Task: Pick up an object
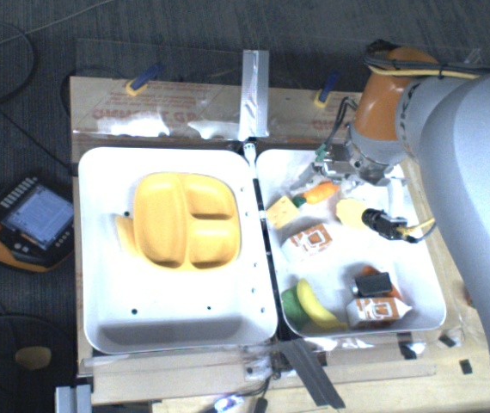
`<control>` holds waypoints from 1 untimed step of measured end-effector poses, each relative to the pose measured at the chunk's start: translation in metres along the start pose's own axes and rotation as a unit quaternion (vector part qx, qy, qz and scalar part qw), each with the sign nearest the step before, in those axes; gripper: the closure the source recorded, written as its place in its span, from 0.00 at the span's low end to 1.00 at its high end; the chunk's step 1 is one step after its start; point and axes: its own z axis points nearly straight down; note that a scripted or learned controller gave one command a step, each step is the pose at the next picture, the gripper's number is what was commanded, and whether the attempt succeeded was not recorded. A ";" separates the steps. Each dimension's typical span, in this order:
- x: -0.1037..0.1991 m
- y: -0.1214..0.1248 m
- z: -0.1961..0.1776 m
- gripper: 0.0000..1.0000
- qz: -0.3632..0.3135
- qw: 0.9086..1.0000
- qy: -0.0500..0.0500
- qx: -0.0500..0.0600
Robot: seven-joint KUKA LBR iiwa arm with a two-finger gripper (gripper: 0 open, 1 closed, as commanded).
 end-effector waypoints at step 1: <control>-0.001 -0.002 -0.008 1.00 0.001 1.000 0.000 0.005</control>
